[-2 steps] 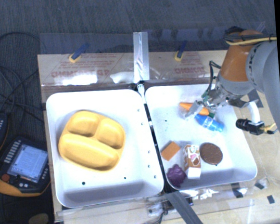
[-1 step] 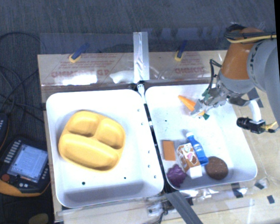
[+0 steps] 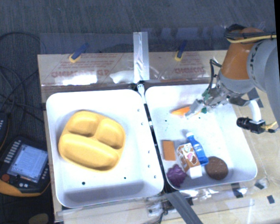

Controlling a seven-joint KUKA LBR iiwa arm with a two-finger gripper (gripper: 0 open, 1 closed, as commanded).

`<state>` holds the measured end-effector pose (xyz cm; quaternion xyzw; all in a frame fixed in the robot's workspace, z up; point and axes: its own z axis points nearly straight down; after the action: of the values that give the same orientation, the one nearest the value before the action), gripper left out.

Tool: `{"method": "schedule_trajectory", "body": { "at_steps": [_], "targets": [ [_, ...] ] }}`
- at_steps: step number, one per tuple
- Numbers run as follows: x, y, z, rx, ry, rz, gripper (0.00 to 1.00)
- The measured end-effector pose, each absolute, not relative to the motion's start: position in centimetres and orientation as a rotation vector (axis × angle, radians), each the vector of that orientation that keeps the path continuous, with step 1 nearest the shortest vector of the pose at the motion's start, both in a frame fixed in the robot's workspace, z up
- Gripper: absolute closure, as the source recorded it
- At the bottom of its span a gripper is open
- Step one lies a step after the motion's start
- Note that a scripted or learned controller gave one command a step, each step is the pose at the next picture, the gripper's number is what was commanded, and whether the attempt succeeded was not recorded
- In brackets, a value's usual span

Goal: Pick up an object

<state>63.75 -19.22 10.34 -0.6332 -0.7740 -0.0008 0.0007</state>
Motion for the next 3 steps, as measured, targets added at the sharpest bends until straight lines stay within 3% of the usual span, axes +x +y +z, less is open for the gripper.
{"method": "schedule_trajectory", "body": {
  "at_steps": [1, 2, 3],
  "targets": [
    [67.0, -17.4, 8.8, -2.121, -2.326, -0.001, 0.0],
    [67.1, -17.5, 9.9, -2.123, -2.331, 0.003, 1.0],
    [61.7, -18.1, 9.1, -1.95, -2.479, -0.007, 1.0]
  ]
}}
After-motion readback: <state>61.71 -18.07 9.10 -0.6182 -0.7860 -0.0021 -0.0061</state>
